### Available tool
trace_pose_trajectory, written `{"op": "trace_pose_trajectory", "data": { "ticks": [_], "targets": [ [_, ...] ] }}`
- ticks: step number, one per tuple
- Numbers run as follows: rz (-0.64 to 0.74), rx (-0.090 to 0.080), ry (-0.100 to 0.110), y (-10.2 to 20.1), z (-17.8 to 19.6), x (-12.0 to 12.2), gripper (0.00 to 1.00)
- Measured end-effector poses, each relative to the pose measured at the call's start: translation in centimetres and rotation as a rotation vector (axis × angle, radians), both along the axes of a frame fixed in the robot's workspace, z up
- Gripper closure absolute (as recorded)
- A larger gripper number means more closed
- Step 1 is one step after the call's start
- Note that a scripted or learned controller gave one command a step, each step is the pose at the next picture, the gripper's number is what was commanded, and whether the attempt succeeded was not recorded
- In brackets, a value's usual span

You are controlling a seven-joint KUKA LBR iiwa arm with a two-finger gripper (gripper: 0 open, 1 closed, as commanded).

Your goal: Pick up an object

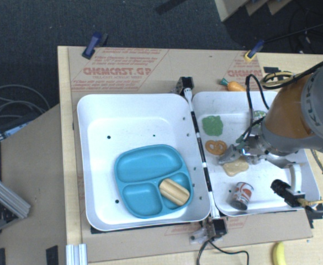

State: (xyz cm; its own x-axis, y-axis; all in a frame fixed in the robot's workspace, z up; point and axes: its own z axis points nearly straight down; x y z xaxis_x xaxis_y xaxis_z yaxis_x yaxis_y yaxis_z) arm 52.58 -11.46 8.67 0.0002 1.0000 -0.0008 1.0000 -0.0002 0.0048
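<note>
My gripper (236, 156) reaches down into the right bin (271, 200) from the right, its tips low over a pale beige lump (236, 168) beside a brown pretzel (216, 146). A green leafy piece (212, 125) lies farther back in that bin. Toward the bin's front lies a small red-and-silver can (241, 195) on its side. The arm's grey and orange wrist (291, 120) covers the bin's right part.
The left bin (95, 115) holds a blue divided tray (150, 178) with a tan bread roll (174, 191) in its lower right compartment. An orange piece (236, 85) sits on the bench behind the right bin. A yellow object (279, 254) lies at the bench's front edge.
</note>
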Motion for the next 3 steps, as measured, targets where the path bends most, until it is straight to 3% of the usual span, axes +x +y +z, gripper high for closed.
{"op": "trace_pose_trajectory", "data": {
  "ticks": [1,2,3],
  "targets": [
    [0.0,-0.002,-0.003,0.0,1.0,0.1,1.0],
    [0.0,-0.002,-0.003,0.0,1.0,0.1,0.0],
    [-0.001,-0.001,-0.001,2.1,0.0,-0.5,0.0]
  ]
}}
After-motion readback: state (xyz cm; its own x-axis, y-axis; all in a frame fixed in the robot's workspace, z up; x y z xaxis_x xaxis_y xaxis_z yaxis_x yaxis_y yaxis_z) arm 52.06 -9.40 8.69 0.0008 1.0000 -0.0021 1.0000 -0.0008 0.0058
